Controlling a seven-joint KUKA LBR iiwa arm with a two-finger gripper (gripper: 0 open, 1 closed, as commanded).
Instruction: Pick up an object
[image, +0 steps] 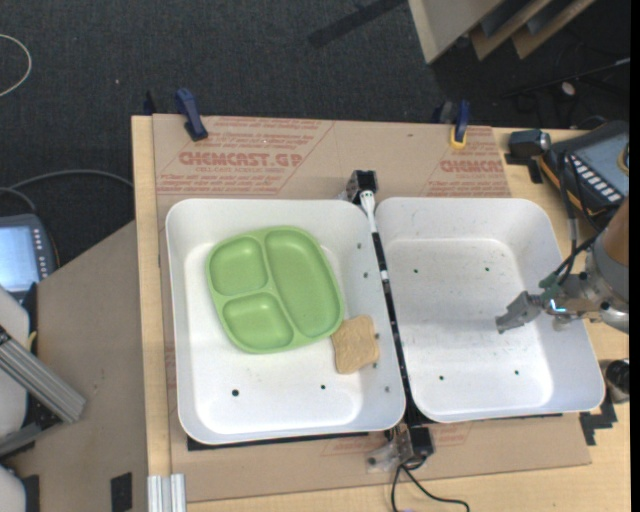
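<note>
A green divided plate (274, 290) lies in the left bin (190, 330). A tan, flat, bread-like piece (355, 345) rests just off the plate's lower right corner, near the wall between the bins. My gripper (518, 314) hangs low over the right bin (470, 390), toward its right side, far from both objects. Nothing shows in it.
A black divider strip (382, 290) runs between the two bins. The arm (610, 290) comes in from the right edge. Clamps (190, 113) hold the cardboard base at the back. Cables lie at the front edge (410, 455).
</note>
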